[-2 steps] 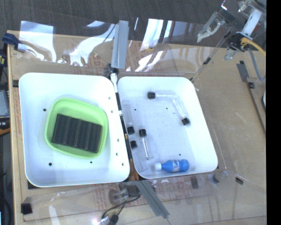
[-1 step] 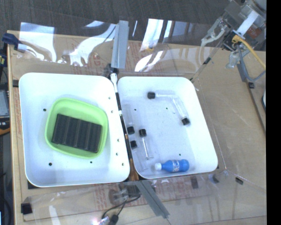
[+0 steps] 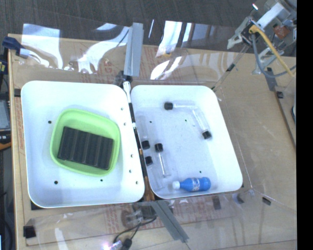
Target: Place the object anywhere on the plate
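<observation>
Bottle (image 3: 192, 184) is lying at six o'clock in the right bin (image 3: 227, 139), not yet resting on green plate (image 3: 60, 132); gripper (image 3: 261, 14) state is staying indeterminable.

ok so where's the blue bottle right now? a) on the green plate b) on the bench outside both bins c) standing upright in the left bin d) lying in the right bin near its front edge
d: the blue bottle lies on its side in the right bin, close to the front rim, while the green plate sits in the left bin.

plate (image 3: 85, 146) in L bin (image 3: 36, 181) | bottle (image 3: 192, 184) in R bin (image 3: 227, 155), front edge
</observation>
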Available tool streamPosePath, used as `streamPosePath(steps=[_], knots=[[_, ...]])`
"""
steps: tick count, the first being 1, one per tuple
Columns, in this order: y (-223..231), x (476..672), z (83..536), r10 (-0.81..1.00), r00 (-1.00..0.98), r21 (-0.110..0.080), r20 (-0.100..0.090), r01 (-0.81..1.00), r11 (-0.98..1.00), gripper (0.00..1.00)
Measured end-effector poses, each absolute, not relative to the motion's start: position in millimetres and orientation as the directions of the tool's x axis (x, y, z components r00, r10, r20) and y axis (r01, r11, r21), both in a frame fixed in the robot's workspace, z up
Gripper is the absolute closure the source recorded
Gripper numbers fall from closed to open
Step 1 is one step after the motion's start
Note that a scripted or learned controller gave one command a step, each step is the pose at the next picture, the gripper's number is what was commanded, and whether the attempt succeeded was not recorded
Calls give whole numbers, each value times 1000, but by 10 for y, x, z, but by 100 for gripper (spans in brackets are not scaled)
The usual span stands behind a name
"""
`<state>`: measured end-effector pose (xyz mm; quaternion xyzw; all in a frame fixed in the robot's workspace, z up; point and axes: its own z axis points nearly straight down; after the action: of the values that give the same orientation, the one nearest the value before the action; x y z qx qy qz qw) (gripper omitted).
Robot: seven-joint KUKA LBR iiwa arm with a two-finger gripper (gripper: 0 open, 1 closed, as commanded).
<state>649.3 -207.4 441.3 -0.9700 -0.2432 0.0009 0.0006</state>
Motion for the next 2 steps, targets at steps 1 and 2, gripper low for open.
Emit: streamPosePath(steps=[1, 2], knots=[[-2089, 6485, 4413, 380, 925, -2, -2, 380, -925, 0], [-2112, 6487, 4423, 205, 979, 2, 2, 205, -979, 0]])
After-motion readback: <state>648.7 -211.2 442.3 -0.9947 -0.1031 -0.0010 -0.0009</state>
